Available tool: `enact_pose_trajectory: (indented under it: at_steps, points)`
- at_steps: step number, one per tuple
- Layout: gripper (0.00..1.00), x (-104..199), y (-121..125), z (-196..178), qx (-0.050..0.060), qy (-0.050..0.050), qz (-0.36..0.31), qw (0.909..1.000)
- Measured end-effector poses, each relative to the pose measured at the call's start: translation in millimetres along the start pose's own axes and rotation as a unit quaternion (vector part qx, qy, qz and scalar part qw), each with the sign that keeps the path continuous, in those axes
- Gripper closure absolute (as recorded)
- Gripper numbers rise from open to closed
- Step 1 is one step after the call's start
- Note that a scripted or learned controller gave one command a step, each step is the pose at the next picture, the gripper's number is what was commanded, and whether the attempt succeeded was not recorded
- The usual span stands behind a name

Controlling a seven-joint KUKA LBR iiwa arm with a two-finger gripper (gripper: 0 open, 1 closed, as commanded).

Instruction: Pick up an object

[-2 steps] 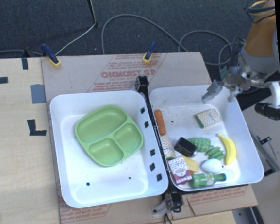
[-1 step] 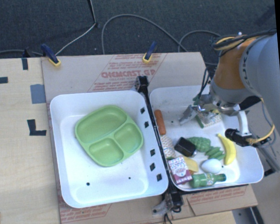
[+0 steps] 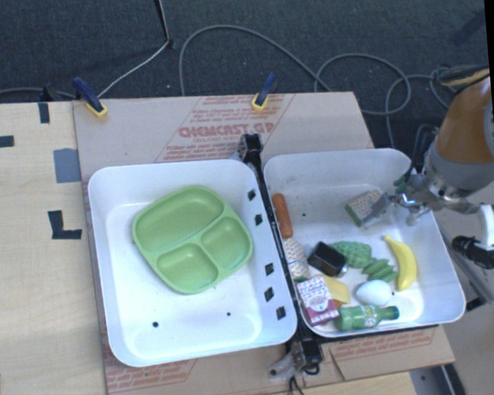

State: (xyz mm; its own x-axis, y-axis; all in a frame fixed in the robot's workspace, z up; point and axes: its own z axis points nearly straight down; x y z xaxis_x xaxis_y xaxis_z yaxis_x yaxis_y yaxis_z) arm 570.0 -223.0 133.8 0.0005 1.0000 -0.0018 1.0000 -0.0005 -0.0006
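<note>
My gripper (image 3: 404,197) reaches in from the right and hangs over the right bin (image 3: 313,168) near its far right wall. A small grey-green block (image 3: 366,208) lies just left of it, close to or touching the gripper tip; whether it is held is unclear. Nearer the front of the same bin lie a yellow banana (image 3: 402,261), a white egg (image 3: 375,292), a green bottle (image 3: 366,316), a green leafy toy (image 3: 363,257), a black object (image 3: 326,258) and a red packet (image 3: 316,301).
The left bin (image 3: 120,272) holds a green divided plate (image 3: 193,238). An orange sausage-shaped toy (image 3: 282,215) lies along the right bin's left wall. Cables run over the dark floor behind the bench, and two clamps (image 3: 263,93) grip the cardboard's far edge.
</note>
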Motion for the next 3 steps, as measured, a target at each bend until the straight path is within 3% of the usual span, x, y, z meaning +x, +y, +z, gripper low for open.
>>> enact_pose_trajectory:
  at_steps: [1, 2, 3]
  points:
    - [0.0, 65, 34, 47, -0.002, 0.001, -0.002, 1.0]
    - [0.0, 70, 76, -98, -0.001, 0.0, -0.001, 1.0]
    - [0.0, 75, 16, 21, 0.002, 0.001, -0.001, 1.0]
